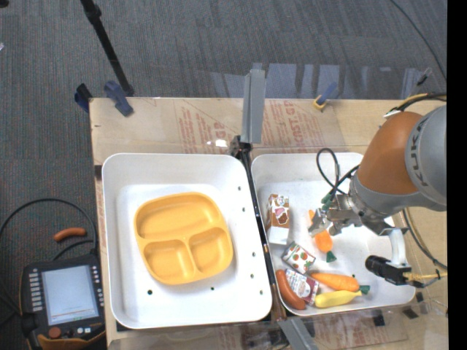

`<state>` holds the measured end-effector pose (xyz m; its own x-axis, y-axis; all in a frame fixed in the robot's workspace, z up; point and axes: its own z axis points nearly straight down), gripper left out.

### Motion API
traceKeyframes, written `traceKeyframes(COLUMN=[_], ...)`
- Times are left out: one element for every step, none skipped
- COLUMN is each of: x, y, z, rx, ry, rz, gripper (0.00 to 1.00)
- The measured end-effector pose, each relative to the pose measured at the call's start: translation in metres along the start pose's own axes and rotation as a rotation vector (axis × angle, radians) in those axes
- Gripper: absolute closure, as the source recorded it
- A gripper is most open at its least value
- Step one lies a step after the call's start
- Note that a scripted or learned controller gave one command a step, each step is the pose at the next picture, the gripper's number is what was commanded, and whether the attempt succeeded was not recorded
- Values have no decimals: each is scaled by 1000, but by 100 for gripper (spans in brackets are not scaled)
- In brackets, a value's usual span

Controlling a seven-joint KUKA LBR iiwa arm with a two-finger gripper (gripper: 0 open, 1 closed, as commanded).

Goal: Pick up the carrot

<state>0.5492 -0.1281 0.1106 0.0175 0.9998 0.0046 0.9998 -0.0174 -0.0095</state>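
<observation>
Robot arm over the right of two white bins, its jaws closed around a small carrot.

The carrot [323, 240] is short and orange with a green stem end, pointing down from the gripper [322, 229], whose jaws hold its upper part, above the middle of the right bin [292, 166]. Below it, near that bin's front wall, lie a longer orange carrot-shaped toy [336, 281], a yellow piece [334, 298], a red sausage [286, 289] and small printed packets [298, 257]. The left bin [117, 173] holds a yellow divided tray [184, 236] with three compartments. Both bins sit on the tabletop [182, 122].
</observation>
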Motion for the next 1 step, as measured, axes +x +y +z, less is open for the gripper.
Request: traceKeyframes(x=[60], y=[-51], z=[-91], rx=[-4], ry=[-3], rz=[24], gripper=[100])
